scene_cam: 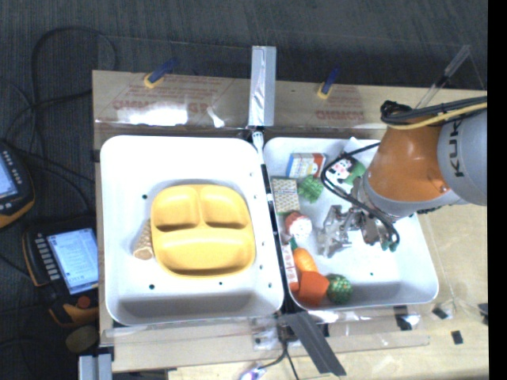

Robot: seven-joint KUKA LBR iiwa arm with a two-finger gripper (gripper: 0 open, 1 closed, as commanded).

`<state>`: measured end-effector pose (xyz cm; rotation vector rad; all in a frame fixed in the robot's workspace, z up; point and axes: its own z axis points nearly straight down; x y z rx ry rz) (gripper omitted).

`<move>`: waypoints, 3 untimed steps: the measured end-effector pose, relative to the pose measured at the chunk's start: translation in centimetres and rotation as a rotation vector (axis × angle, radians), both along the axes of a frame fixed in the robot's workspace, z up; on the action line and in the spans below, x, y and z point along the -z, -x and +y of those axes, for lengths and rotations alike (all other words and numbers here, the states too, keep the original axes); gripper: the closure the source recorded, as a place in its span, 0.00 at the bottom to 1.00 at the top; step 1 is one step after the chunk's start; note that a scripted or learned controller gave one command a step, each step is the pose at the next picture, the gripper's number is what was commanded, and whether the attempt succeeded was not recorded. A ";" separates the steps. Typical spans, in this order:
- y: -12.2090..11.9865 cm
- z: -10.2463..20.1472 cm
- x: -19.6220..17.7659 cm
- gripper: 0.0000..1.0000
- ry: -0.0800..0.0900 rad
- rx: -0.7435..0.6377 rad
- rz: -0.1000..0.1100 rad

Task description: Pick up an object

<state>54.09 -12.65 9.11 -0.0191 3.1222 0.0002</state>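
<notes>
Dark carpet surrounds the bench. Left bin (pixel 115 212) carries a yellow tray (pixel 203 228). In the right bin (pixel 412 279), toys crowd nine o'clock; the gripper (pixel 337 234) hangs just beside them, fingers apart, holding nothing. Best descend squarely over the orange carrot (pixel 309 279) at seven o'clock.

Both bins (pixel 119 291) are white. The left one holds a yellow tray (pixel 203 228) and a tan cone (pixel 143 242). The right one holds an orange carrot (pixel 307 274), a green ball (pixel 340 288), a green block (pixel 310 188), a blue-and-red box (pixel 303 165) and a red-and-white piece (pixel 299 226). The arm (pixel 444 165) is grey with an orange band.
</notes>
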 end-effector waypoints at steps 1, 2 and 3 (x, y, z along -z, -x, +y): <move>-5.8 0.6 0.2 0.00 0.006 -0.243 0.015; -6.6 1.8 0.1 0.00 0.007 -0.150 0.009; -0.9 3.1 0.0 0.00 0.004 -0.068 -0.002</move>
